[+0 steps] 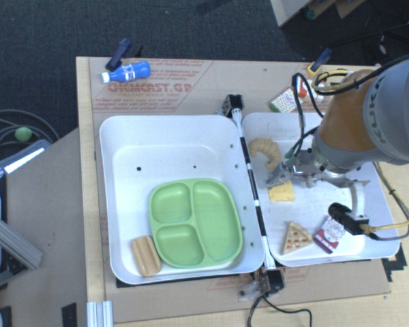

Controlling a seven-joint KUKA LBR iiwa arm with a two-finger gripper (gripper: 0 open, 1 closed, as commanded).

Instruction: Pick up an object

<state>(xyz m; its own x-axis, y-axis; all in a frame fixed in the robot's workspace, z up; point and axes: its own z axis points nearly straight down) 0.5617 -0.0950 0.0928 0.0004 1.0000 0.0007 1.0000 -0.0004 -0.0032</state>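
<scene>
Fingers (281, 178) of the gripper (284, 176) point down just above the yellow cheese block (282, 193); whether they are spread or pressed together cannot be told. Behind them the grey arm (375, 114) bends in over the right bin (378, 244) from the cheese block's right, its orange band (344, 118) uppermost. A croissant (266, 149) lies just beyond the cheese block, a waffle wedge (296, 238) nearer the camera.

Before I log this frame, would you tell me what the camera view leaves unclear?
- Gripper: the wrist covers it, so finger state and any hold on the cheese cannot be told.
- Right bin: the arm hides its far right part.
- Packet: label too small to read.
- Croissant: partly behind cables.
</scene>
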